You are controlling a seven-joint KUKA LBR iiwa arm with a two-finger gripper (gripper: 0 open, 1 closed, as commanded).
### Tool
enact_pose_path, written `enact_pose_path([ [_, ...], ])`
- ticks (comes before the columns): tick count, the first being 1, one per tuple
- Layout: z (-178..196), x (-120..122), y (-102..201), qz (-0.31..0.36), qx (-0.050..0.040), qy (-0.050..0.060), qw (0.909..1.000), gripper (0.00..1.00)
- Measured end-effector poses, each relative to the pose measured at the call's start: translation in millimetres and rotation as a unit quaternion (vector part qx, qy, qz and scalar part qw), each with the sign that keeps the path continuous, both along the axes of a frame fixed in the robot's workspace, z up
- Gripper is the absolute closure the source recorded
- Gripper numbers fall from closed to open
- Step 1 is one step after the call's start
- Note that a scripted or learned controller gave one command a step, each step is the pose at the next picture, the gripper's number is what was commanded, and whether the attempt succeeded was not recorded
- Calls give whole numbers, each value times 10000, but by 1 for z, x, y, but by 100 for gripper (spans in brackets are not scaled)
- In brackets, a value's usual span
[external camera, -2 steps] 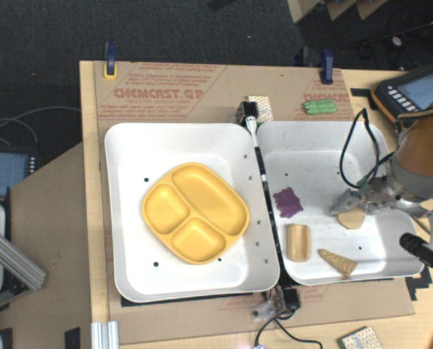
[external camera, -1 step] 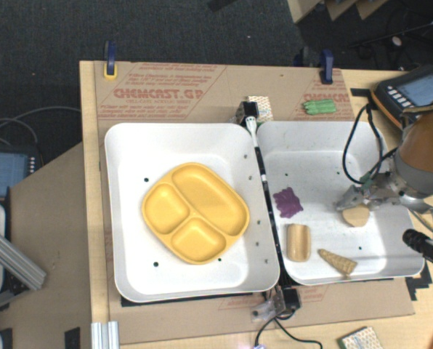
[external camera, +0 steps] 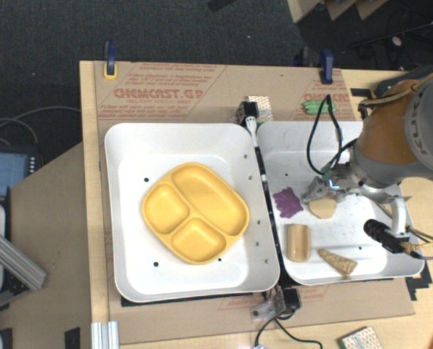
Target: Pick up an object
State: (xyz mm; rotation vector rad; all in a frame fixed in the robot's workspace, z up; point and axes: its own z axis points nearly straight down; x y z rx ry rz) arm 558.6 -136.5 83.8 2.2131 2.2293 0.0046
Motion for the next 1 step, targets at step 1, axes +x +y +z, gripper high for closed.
enact_pose_path([
  [1, 108, 23, 75, 11, -3, -56, 10000, 100],
])
